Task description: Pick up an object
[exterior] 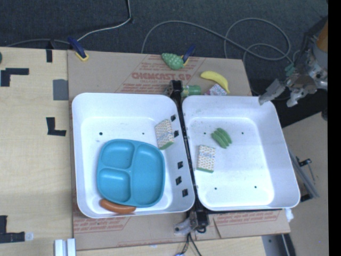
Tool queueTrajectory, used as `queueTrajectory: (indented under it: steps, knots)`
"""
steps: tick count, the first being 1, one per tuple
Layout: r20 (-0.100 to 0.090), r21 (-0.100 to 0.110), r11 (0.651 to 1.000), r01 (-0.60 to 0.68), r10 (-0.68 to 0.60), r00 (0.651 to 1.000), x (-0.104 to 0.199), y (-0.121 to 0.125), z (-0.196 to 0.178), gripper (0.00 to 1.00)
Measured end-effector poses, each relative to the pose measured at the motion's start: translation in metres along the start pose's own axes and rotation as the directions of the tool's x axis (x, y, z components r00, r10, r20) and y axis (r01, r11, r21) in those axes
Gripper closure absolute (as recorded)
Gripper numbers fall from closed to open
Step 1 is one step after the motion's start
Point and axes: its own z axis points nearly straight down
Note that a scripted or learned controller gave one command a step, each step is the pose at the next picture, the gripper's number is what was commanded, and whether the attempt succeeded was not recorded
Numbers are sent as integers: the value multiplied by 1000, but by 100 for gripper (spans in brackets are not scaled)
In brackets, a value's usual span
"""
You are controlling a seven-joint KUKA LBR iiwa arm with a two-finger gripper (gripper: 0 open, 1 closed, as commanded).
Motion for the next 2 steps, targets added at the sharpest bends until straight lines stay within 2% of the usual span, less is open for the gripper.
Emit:
queueTrajectory:
  steps: [1,2]
  knots:
    - [-1,3,1000,1,-1,1000,32,14,119,0]
    - [-1,2,1000,1,0,1000,75,-27,186,0]
